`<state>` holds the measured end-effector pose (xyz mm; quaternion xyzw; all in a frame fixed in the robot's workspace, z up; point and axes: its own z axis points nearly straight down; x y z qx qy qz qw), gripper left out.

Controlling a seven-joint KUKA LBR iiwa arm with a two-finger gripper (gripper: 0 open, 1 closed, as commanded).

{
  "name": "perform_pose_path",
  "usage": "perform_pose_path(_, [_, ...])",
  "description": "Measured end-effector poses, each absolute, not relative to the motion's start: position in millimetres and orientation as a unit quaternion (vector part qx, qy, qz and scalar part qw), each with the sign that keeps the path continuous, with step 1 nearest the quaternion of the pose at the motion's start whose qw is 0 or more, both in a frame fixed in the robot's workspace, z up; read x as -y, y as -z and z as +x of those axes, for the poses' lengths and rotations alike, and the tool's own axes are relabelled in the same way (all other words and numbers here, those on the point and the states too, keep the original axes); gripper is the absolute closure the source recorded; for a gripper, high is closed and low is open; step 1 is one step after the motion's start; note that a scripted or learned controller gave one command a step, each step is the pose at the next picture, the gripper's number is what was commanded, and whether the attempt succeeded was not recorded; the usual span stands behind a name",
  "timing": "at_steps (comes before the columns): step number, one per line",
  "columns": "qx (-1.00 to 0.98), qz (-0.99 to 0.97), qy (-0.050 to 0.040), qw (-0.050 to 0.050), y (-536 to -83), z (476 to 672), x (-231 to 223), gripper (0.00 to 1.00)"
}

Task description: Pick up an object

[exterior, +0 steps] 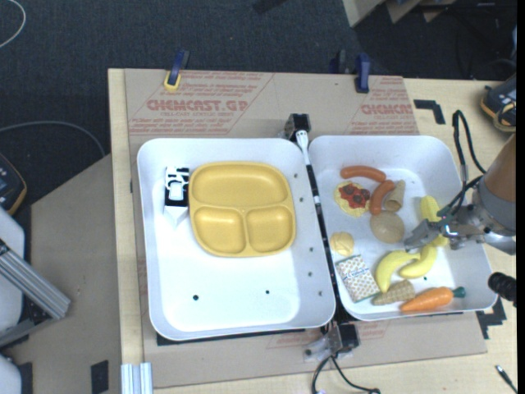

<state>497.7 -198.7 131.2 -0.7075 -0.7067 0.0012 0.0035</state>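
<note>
The right bin holds toy food: two sausages, a pizza slice, a beige ball, two yellow bananas, an orange carrot, a corn cob, a checked cracker and a small biscuit. My gripper reaches in from the right and hovers low over the upper end of the bananas, just right of the beige ball. It looks open, its grey fingers splayed to either side of a yellow banana tip. Nothing is lifted.
A yellow divided plate and a small black-and-white item lie in the left bin. The bins' shared wall runs down the middle. The arm's body overhangs the right bin's right rim.
</note>
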Motion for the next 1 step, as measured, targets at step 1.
perform_pose_path(1, [0.707, -0.707, -0.0004, 0.002, -82.3, 497.6, 198.1, 0.0])
